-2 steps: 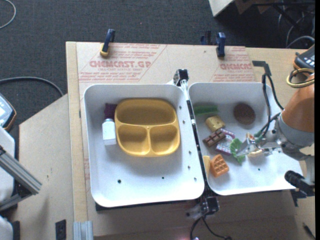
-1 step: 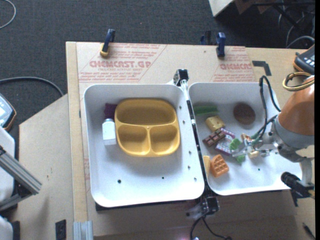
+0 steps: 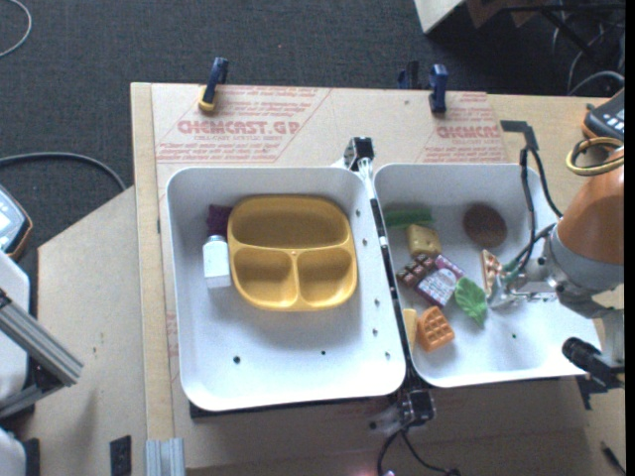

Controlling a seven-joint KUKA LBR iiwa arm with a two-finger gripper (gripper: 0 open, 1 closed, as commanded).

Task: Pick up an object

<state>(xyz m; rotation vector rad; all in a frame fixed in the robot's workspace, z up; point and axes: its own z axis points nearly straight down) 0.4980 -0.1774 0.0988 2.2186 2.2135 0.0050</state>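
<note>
The right bin (image 3: 516,350) holds several toy foods: a brown round cookie (image 3: 485,225), a yellow cheese wedge (image 3: 424,239), a green strip (image 3: 407,216), a chocolate bar (image 3: 417,268), a pink packet (image 3: 438,286), a green leaf (image 3: 472,300), an orange waffle (image 3: 434,328) and a pizza slice (image 3: 490,264). My gripper (image 3: 503,288) is low in this bin, reaching in from the right. Its tip sits just right of the green leaf and just below the pizza slice. Nothing is visibly held.
The left bin (image 3: 189,296) holds a yellow divided plate (image 3: 293,251), a white bottle (image 3: 216,262) and a dark purple item (image 3: 218,216). A raised wall (image 3: 382,256) separates the bins. Cables (image 3: 531,181) hang over the right bin's far corner.
</note>
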